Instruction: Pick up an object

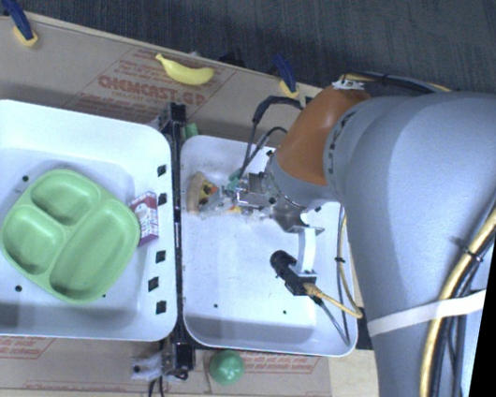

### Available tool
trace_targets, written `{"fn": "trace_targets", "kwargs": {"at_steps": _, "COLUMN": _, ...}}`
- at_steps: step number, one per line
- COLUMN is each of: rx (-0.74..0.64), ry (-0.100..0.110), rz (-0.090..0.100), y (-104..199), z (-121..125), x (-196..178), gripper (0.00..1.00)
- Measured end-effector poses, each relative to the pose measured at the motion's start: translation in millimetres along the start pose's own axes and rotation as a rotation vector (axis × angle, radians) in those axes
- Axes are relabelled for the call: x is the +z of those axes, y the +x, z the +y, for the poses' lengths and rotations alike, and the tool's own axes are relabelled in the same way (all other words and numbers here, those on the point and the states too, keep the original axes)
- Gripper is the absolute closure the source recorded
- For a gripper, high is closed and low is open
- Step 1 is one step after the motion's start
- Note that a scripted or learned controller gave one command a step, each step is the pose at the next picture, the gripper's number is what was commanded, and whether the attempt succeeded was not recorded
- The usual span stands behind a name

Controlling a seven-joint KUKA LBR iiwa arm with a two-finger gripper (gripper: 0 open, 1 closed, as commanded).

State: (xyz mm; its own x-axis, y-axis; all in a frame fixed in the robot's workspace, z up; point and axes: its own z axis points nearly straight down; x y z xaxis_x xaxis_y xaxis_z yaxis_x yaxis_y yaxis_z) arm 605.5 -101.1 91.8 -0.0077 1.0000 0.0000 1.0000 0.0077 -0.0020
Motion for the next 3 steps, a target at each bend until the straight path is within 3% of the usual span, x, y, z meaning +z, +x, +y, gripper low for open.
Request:
{"fn": "trace_targets", "kwargs": {"at_steps": 1, "rx": -0.003, "ry": 0.001, "rz": 0.001, "y": 0.0, "z": 0.0, "x": -9.9, "gripper": 1.0}}
{"fn": "trace_targets", "kwargs": {"at_steps": 2, "rx": -0.004, "ry": 0.001, "rz": 0.001, "y": 0.2, "z": 0.0, "x": -9.8, "gripper": 0.0}}
{"fn": "trace_targets", "kwargs": {"at_steps": 3, "rx": -0.008, "ry": 0.001, "rz": 0.002, "y": 0.5, "z": 0.3, "x": -19.9, "gripper": 1.0}}
